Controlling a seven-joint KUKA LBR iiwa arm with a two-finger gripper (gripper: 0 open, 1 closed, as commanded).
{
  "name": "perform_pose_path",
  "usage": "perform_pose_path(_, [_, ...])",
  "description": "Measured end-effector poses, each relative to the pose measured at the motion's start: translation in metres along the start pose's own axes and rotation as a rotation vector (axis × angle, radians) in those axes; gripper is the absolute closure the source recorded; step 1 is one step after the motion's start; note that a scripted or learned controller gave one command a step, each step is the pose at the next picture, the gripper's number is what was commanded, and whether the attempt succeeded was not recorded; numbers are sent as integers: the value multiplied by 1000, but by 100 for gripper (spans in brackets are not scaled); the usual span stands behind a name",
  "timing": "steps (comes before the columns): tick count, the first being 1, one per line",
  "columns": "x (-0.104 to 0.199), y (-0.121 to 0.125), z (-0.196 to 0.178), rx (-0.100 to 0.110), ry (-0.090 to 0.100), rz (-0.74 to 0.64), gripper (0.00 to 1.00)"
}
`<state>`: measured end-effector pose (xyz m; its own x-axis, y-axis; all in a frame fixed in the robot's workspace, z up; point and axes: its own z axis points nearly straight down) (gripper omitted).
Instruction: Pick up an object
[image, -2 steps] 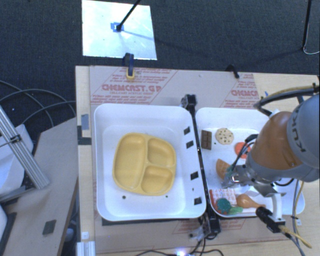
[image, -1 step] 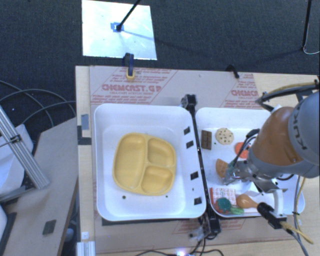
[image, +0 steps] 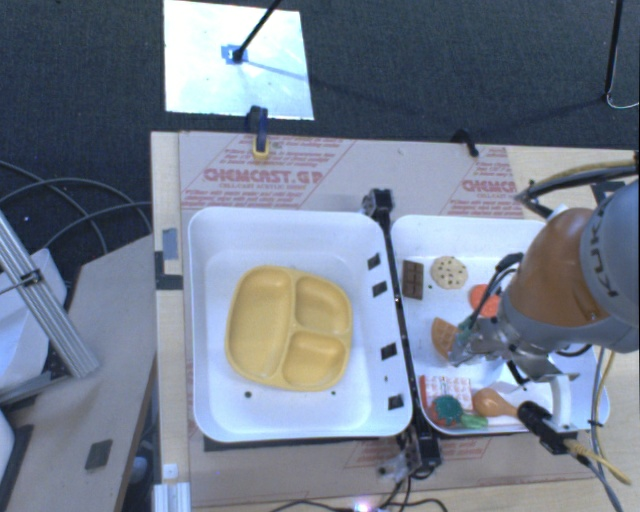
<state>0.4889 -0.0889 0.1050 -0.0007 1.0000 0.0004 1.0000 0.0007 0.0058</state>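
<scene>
The right bin holds a round cookie, a brown chocolate bar, an orange wedge-shaped piece, a red-orange item partly hidden by the arm, a tan drumstick-like piece and a green item on a red-and-white packet. My gripper is low in this bin, right beside the orange wedge. The grey wrist and orange band cover much of the bin's right half.
The left bin contains a yellow divided plate. A black divider with clips runs between the bins. Cardboard lies under the bins. Cables hang near the front right corner.
</scene>
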Motion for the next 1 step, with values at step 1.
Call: perform_pose_path(1, [0, 1, -10, -2, 1, 0, 100])
